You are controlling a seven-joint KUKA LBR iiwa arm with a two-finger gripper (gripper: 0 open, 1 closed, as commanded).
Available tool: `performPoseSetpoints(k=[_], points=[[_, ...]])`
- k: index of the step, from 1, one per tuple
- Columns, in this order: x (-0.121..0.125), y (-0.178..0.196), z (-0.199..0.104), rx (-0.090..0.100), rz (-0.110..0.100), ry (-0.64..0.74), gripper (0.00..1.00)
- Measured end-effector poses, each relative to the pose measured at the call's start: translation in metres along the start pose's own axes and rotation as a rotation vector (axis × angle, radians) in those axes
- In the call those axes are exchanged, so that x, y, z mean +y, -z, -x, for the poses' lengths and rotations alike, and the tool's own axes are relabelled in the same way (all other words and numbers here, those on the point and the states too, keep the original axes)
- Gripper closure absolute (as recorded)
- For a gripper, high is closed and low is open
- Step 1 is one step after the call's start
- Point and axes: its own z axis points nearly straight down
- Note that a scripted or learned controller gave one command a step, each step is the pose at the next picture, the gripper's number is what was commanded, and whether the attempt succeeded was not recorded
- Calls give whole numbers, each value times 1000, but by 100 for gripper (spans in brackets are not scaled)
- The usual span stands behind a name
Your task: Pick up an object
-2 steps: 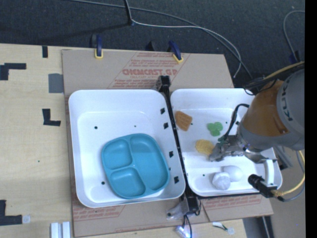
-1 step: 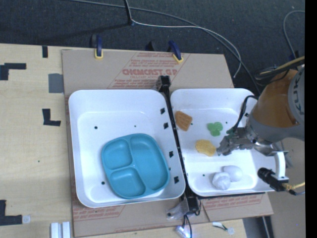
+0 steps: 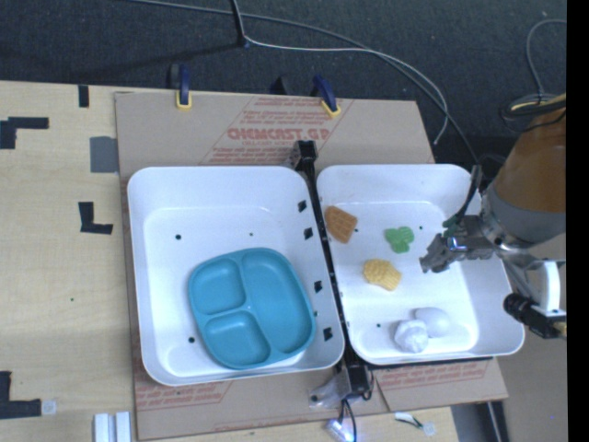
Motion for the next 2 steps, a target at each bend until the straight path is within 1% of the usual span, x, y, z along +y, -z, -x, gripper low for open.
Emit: performPoseSetpoints(k=[1,2], points=[[0,6,0,1,-5,0,100],[5,10,-62,2,-5,5,100]])
